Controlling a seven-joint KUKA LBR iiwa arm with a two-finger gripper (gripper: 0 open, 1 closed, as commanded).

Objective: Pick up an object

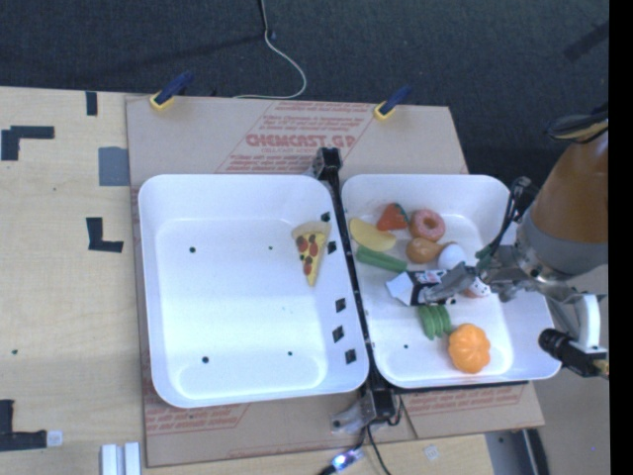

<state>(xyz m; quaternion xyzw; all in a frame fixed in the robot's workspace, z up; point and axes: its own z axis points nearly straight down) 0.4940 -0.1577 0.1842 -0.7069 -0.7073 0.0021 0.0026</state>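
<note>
From my remote seat I see the gripper (442,285) low inside the right bin (495,191), reaching in from three o'clock. Its dark fingers blur into the clutter beneath them, so I cannot tell whether it is released, clenched or grasping anything. Its tip sits over a white and black object (407,288) near the bin's middle, and I cannot tell if it touches.

Just beside the tip, at one o'clock, lies a small white ball (451,256). At six o'clock from the gripper is a green vegetable (433,320), and beyond that, at five o'clock, an orange pumpkin-like toy (469,348) near the bin's lower wall. At eleven o'clock sit a brown rounded piece (422,250), a pink doughnut (428,225) and a red-orange toy with a green top (394,217). At ten o'clock lie a yellow banana-like piece (371,235) and a long green piece (380,259) close to the divide between the bins.

Farther out, at nine o'clock, the left bin (163,265) holds a pizza slice toy (312,248) against its right wall. Both bins rest on a cardboard sheet (287,137) with red lettering. The arm's orange band (579,191) sits at three o'clock.
</note>
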